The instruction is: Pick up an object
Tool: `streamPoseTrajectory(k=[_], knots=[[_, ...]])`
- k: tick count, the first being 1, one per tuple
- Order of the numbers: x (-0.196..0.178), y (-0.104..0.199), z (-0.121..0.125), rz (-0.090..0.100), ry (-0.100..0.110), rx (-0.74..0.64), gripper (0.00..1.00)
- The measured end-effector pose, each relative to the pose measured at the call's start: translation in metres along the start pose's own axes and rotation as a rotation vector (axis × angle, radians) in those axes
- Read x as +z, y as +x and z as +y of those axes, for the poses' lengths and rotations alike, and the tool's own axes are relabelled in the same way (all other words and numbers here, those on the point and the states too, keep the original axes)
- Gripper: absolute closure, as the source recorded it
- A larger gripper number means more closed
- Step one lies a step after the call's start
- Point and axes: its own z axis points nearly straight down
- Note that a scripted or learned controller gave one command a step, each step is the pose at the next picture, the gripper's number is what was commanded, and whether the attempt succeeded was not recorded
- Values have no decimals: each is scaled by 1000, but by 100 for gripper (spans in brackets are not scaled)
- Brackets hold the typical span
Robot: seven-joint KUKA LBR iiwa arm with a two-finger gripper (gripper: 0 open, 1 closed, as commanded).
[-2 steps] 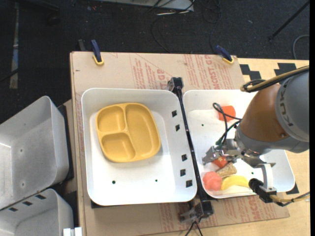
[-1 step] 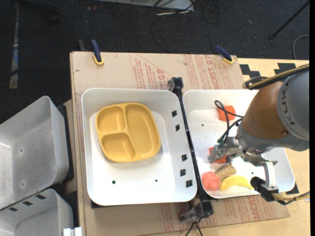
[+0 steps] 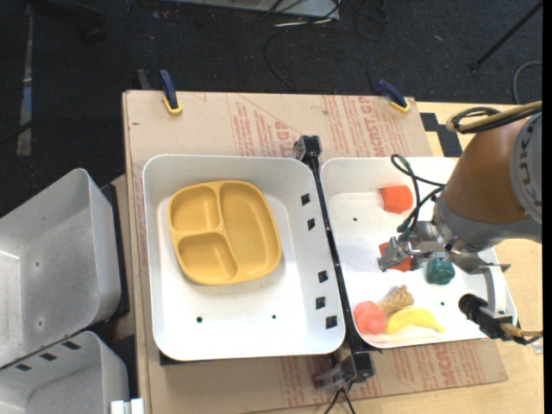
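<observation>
1. The yellow plate (image 3: 226, 231), split into three compartments, lies flat in the left bin (image 3: 164, 317), well left of the divider (image 3: 328, 248) between the two bins. It takes up the bin's upper middle and looks like a place to set things down, not something to lift.
2. Just right of the divider, in the right bin (image 3: 362, 179), the small things are grouped toward the near edge: a pink ball (image 3: 370, 316), a tan lump (image 3: 398, 299) touching it, and a yellow banana (image 3: 415, 321) beside both.
3. Farther right of the divider, the gripper (image 3: 398, 255) hangs low over the bin floor, beside something orange I cannot make out. Whether it is wide or narrow I cannot tell.
4. An orange block (image 3: 397, 198) sits above it and a green piece (image 3: 441, 271) is just to its right, partly under the arm (image 3: 492, 188). Either seems a likely target.
</observation>
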Motion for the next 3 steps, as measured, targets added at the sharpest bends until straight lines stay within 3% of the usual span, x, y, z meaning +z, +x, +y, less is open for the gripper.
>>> streamPoseTrajectory(k=[2, 3], knots=[[-94, 4, 6, -1, -2, -1, 100], [-81, 64, 15, 3, 7, -6, 100]])
